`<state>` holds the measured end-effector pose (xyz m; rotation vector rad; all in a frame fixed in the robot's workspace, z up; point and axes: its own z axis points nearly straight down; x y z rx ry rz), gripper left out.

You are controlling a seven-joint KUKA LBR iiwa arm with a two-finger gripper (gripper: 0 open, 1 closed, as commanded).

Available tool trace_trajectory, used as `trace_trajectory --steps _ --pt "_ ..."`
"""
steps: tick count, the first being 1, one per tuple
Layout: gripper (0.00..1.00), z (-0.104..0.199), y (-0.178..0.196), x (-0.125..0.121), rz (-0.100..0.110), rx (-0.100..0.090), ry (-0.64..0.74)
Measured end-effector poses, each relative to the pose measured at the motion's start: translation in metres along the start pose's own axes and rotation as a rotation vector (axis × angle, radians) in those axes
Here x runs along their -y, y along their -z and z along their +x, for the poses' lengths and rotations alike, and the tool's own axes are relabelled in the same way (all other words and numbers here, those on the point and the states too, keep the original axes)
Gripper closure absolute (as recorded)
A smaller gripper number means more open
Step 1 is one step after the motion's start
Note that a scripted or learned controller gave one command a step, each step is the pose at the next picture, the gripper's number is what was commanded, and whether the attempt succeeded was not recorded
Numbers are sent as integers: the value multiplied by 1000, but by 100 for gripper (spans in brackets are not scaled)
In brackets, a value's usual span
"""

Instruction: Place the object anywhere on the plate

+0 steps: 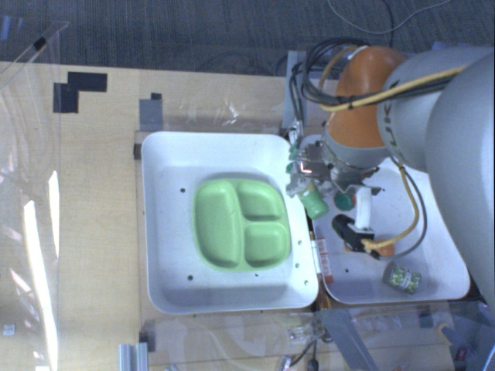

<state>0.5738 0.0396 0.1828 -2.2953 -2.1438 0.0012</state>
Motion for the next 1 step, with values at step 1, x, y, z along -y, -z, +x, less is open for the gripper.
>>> trace_trajectory --steps 1 --pt "0 0 0 0 0 0 -1"
